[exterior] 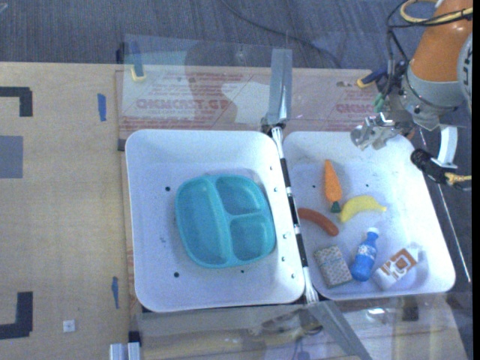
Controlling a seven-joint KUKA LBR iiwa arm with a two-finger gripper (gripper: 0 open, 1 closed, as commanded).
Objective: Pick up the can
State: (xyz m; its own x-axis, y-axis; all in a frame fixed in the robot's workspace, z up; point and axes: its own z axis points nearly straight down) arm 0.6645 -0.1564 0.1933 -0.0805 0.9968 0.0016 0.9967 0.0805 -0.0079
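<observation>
In the right bin [427, 201], near its front wall, lies a small grey-brown speckled object [332, 266] that looks like the can. It rests between the bin's left wall and a blue bottle [364, 256]. My gripper [370, 134] hangs over the bin's back edge, well behind the can and a little to its right. I see nothing held in it. The grey arm with its orange band [439, 47] reaches in from the upper right.
The right bin also holds an orange carrot [331, 181], a yellow banana [361, 208], a red sausage [318, 220] and a white-and-orange carton [398, 265]. In the left bin [146, 163] sits a teal divided plate [225, 220]. Cables trail by the arm.
</observation>
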